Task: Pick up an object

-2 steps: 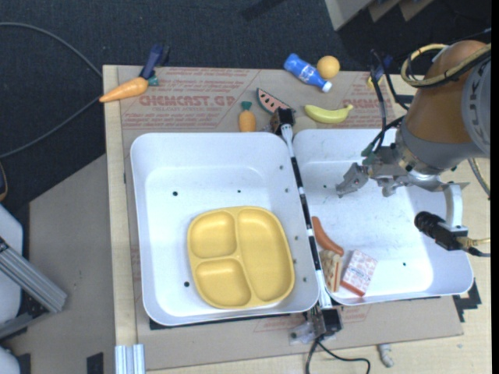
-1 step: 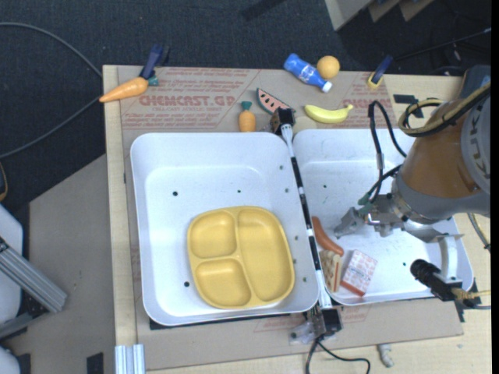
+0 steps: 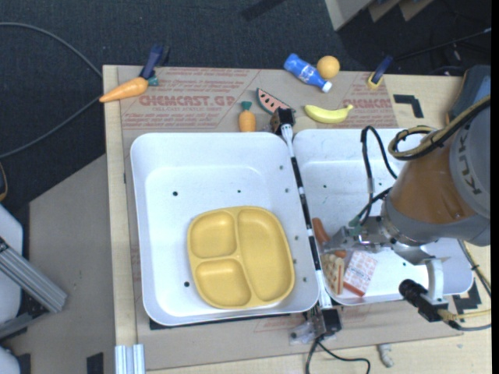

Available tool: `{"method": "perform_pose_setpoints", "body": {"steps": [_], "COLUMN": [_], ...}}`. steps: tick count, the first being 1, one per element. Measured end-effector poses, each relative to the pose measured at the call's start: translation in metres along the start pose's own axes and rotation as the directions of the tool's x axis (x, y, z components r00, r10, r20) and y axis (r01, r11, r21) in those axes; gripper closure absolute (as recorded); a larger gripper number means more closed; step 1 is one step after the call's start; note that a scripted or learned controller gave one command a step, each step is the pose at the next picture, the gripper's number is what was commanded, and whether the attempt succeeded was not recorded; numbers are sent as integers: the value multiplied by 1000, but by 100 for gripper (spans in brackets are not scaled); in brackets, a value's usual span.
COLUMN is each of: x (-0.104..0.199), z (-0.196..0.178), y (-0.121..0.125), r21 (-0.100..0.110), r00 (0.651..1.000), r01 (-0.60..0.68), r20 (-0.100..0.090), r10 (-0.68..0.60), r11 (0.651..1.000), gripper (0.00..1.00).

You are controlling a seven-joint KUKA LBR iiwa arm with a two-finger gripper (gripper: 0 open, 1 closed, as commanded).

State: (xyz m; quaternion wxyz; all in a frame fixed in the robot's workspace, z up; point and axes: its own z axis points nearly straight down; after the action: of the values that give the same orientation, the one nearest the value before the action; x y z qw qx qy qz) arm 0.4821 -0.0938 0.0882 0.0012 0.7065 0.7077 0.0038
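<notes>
My gripper (image 3: 344,241) hangs low over the front left corner of the right bin (image 3: 335,162), at the end of the grey and orange arm reaching in from the right. Just left of it a reddish sausage (image 3: 318,230) lies along the bin's left wall. Below it sit a tan waffle-like piece (image 3: 335,272) and a white and red packet (image 3: 361,272). Whether the gripper touches any of them is hidden by its own body.
A yellow divided plate (image 3: 240,255) lies in the left bin (image 3: 156,170). Behind the bins the bench carries a carrot (image 3: 123,90), a small orange piece (image 3: 247,121), a watermelon slice (image 3: 269,100), a blue bottle (image 3: 306,72), an orange (image 3: 328,66) and a banana (image 3: 327,114).
</notes>
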Motion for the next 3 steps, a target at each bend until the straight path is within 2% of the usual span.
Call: {"method": "perform_pose_setpoints", "body": {"steps": [1,2,3], "x": [2,-79,-12], "z": [0,0,4], "y": [12,76,104], "r21": [2,0,5], "r00": [1000,1000,1000], "r01": [-2,-2,0], "r20": [3,8,3], "r10": [2,2,0], "r11": [1000,1000,1000], "gripper": [0,0,0]}}
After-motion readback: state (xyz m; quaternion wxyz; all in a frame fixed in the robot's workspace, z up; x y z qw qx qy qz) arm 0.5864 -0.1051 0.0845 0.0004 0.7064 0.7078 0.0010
